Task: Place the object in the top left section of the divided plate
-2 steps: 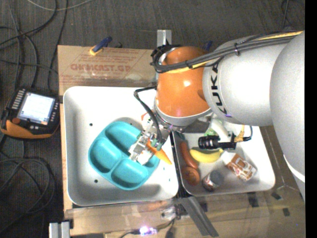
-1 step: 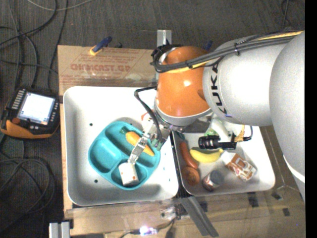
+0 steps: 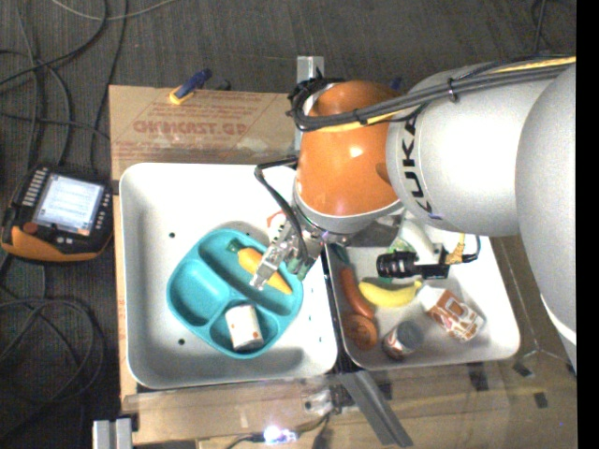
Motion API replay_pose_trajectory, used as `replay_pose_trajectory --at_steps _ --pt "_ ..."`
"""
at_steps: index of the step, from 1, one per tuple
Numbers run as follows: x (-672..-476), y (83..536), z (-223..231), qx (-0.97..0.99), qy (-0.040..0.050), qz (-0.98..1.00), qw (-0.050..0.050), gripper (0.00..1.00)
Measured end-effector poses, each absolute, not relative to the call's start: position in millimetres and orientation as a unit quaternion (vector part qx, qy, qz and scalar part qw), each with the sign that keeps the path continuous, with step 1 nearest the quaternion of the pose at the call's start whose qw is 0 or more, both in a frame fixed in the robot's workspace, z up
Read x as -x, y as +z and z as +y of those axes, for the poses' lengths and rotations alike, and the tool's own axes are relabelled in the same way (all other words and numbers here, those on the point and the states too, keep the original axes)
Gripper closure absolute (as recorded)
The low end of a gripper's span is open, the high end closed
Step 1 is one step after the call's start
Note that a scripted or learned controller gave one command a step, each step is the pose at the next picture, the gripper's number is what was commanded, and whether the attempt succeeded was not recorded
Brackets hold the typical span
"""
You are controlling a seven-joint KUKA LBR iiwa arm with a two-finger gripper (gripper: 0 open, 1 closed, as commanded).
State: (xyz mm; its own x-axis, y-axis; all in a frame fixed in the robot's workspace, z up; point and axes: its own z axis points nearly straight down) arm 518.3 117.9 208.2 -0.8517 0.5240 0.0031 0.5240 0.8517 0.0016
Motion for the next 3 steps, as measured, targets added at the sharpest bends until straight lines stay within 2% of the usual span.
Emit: replay_pose_trajectory --at_steps 1,2,3 --pt "-530.8 283.1 78.3 0.107 -0.0001 -0.994 -0.001 1.00" --pt "-531.5 292.2 79.6 0.106 -0.0011 -0.994 -0.002 1.00" --pt "-491.5 132.0 111.8 0.227 -0.0005 -0.974 -0.007 1.00"
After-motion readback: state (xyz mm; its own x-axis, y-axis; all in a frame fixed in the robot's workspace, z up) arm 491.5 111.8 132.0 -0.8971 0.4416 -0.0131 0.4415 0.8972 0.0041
